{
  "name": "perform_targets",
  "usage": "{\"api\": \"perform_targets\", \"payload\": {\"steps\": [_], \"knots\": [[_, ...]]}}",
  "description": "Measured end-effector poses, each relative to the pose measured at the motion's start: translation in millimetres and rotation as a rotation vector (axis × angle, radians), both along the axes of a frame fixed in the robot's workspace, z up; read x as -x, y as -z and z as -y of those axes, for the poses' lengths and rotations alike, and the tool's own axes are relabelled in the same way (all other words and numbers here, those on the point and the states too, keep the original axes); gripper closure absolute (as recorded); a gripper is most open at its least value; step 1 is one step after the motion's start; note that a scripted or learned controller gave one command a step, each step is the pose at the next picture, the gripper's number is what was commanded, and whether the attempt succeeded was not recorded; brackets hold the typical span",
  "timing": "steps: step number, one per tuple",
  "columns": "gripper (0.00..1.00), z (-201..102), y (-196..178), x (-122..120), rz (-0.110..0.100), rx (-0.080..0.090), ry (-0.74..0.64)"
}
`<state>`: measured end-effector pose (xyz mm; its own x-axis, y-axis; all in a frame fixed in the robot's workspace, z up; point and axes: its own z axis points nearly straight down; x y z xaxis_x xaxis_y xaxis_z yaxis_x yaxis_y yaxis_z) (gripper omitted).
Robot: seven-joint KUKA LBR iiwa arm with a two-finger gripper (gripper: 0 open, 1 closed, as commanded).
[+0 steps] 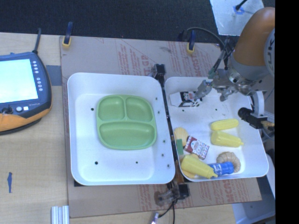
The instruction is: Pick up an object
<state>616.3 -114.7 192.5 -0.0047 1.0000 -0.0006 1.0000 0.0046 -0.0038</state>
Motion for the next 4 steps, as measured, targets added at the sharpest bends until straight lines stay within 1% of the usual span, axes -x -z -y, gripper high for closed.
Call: {"api": "perform_targets", "payload": {"steps": [1,2,3,4], "knots": [[0.00,7,81,-27,0.018,0.000,0.000],[0.00,-10,88,-36,0.022,0.007,0.001],[0.00,-19,88,-46,0.021,0.006,0.001],[1.00,-17,74,-49,0.029,0.009,0.000]]}}
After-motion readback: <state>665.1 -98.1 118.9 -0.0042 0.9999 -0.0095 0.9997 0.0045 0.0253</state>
